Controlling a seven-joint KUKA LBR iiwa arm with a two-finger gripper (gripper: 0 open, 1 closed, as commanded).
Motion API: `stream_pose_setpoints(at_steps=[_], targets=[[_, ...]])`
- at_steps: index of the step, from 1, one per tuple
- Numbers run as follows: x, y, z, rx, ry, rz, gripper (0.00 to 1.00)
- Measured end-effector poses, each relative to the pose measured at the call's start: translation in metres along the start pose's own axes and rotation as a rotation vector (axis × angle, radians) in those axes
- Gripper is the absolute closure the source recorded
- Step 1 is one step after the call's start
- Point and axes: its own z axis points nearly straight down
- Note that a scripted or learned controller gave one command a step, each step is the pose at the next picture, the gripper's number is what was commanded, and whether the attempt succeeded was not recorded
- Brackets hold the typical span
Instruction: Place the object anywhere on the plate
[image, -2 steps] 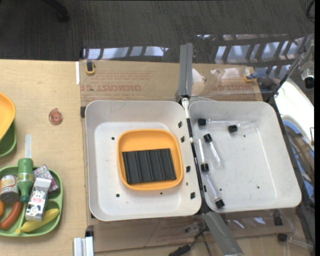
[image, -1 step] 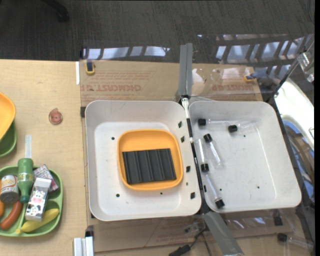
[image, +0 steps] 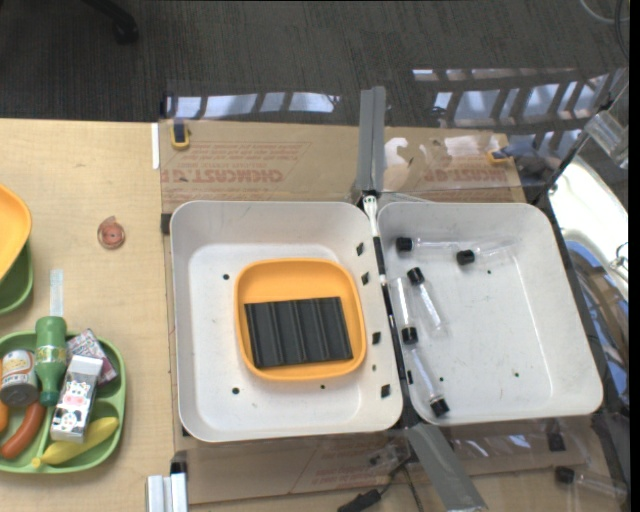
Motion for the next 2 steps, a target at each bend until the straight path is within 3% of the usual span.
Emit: stream_pose_setpoints(at_steps=[1,2], targets=[[-0.095,0.05,0.132,-0.003,0.0,-0.24,1.0],[-0.04,-0.009,0.16,0.0,0.0,-0.5,1.0]])
